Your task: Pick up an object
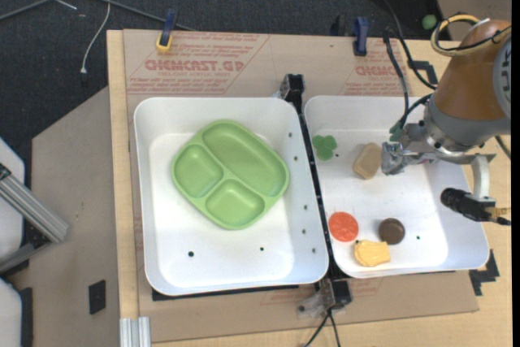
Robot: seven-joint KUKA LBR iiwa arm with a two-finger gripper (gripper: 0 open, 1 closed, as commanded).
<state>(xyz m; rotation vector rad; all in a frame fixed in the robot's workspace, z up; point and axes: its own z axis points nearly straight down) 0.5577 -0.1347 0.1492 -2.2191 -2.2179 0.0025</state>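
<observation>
Dark carpet with loose white cables surrounds a tabletop point(244, 65) covered by a brown sheet printed with red lettering and pinned at the far edge by two blue clamps. On it sit two shallow white bins side by side. The left bin point(158, 248) holds a light green divided plate point(230, 173) with three compartments, lying flat near the middle. The right bin point(455, 244) holds several small things: a green piece point(325, 146) near its far left corner, a tan block point(367, 161) to the right of it, and along the near edge a red disc point(343, 226), a yellow lump point(373, 253) just beside it, and a dark brown round piece point(392, 231) close by. The jaws point(392, 158) of the grey and orange arm point(471, 85) hang just beside the tan block's right side, near or touching it; whether they are apart or together cannot be told from this angle.
</observation>
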